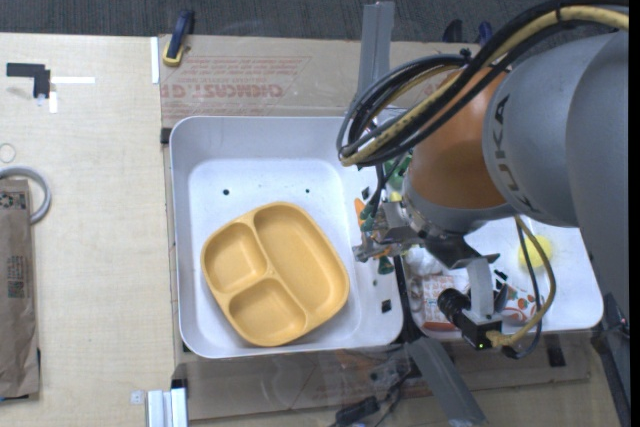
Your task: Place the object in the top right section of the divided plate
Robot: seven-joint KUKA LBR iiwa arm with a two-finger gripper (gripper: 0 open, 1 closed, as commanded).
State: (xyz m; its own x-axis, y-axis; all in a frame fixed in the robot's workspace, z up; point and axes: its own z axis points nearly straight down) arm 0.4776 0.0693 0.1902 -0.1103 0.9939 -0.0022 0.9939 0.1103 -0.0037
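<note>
- Divided plate (pixel 275 272) lies in the left bin (pixel 190 215), centre-left of frame; all three sections are bare.
- Gripper (pixel 383 250) hangs just right of the plate, over the bins' shared edge; whether the claw is open or closed cannot be told.
- A red-and-white packet (pixel 435 300) and a yellow item (pixel 535 250) lie in the right bin (pixel 575 315).
- Judgement: placement not yet done.

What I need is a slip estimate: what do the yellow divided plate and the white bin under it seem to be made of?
Divided plate: probably moulded plastic with a satin finish; even yellow colour, rounded ridges, soft highlights. Bin: likely thin plastic, smooth white and slightly glossy; its rounded corners and raised rim suggest forming, though painted metal cannot be ruled out.
</note>
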